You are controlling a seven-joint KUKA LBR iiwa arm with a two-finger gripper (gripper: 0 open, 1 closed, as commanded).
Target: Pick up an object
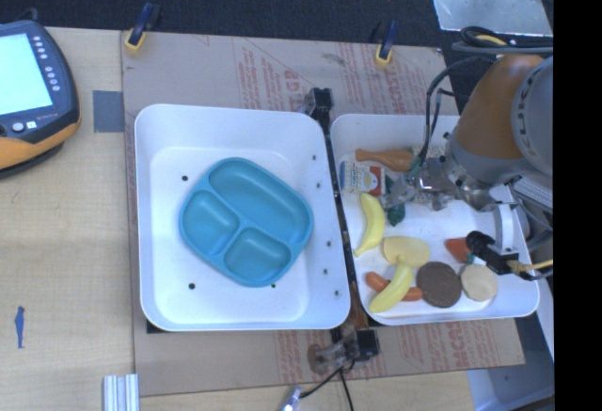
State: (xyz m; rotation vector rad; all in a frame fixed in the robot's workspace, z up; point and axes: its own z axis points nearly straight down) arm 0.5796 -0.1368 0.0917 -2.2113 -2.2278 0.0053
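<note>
Left bin (150,212): we see one blue divided plate (246,221) with three compartments lying in it, tilted a little against the bin's edges.
Right bin (513,310): we see a crowd of toy food in the half nearer us and the arm over its far side.
Arm (499,118): we see it come in from the right, its orange band above the wrist, cables looping about it.
Gripper (414,188): we find it low over the far left part of the right bin, beside a small dark green piece (395,210); we cannot tell how it is set, nor whether anything sits in it.
Things to pick: a yellow banana (372,223) by the bin's left wall; a second yellow banana (393,289) nearer us; a pale yellow wedge (405,250) between them; a brown disc (438,284) touching a cream disc (479,284); an orange carrot-like piece (384,158) at the far side.
Packet (354,177): we see a small white and green packet with print too small to read.
Bench writing: we see faint reddish lettering repeated across the board under the bins, not legible.
Tablet (28,89): we see a handheld controller with a lit screen at the left edge; no text readable.
</note>
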